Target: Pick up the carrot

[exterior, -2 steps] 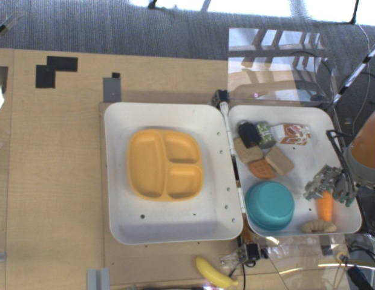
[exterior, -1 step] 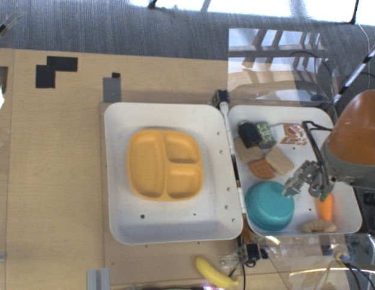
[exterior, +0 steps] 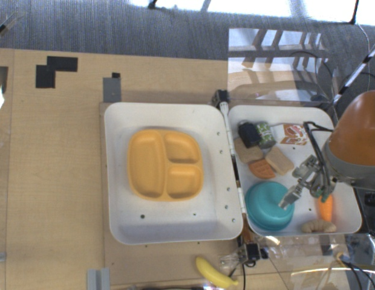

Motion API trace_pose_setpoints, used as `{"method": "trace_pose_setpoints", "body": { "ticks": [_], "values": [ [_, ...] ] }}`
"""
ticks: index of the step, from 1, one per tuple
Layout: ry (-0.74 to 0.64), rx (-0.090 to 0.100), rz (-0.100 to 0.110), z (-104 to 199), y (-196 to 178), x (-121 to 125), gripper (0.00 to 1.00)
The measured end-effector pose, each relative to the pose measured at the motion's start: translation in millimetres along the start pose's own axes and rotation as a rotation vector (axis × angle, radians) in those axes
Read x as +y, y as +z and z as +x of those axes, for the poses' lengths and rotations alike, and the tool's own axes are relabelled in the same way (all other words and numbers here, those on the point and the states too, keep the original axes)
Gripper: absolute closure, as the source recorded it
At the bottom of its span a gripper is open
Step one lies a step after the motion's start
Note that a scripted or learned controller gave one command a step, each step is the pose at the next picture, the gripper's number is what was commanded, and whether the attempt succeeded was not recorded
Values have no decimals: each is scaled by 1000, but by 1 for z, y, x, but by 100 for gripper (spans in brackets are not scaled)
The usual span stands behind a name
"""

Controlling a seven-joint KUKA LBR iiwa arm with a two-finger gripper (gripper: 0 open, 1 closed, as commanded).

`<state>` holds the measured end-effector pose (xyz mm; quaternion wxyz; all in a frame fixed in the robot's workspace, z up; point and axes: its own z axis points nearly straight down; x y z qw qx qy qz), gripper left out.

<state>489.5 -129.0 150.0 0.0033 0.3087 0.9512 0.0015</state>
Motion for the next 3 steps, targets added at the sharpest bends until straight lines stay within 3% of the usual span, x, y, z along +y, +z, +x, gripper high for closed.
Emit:
{"method": "trace_pose_setpoints", "body": {
  "ticks": [1, 2, 3],
  "values": [
    [-78, -13, -7, -50, 21, -59, 0],
    [-235, -14, -11, -56, 32, -54, 0],
    [-532, -35, -14, -59, 32, -48, 0]
  ]
}}
